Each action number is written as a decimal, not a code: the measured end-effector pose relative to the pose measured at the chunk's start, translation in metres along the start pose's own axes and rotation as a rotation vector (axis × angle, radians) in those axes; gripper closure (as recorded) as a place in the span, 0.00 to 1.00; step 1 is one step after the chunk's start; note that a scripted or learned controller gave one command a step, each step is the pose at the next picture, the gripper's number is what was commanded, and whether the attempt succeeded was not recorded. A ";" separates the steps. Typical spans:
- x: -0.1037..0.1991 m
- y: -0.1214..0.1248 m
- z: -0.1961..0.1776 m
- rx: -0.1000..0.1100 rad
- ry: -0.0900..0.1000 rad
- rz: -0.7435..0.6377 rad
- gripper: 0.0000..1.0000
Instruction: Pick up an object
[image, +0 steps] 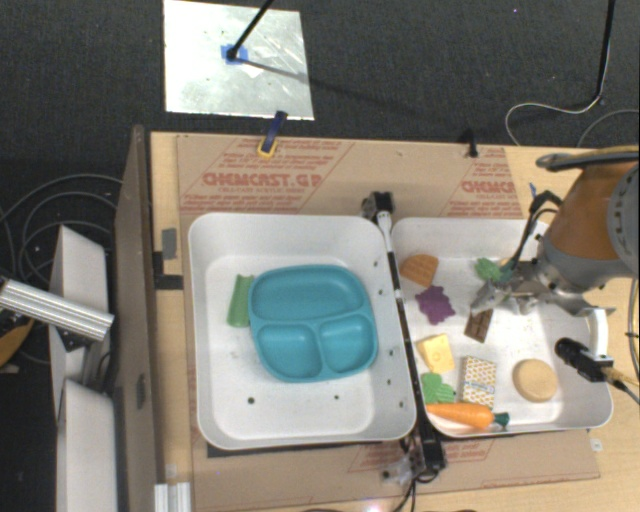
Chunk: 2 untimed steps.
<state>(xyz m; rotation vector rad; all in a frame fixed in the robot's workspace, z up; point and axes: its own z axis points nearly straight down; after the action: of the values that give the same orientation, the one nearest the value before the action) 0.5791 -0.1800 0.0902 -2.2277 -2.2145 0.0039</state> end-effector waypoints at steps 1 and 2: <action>0.017 0.046 0.005 -0.008 0.000 -0.012 0.00; 0.000 0.071 0.004 -0.008 0.000 -0.011 0.00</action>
<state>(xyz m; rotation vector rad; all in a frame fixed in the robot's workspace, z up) 0.6504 -0.1809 0.0858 -2.2193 -2.2308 -0.0049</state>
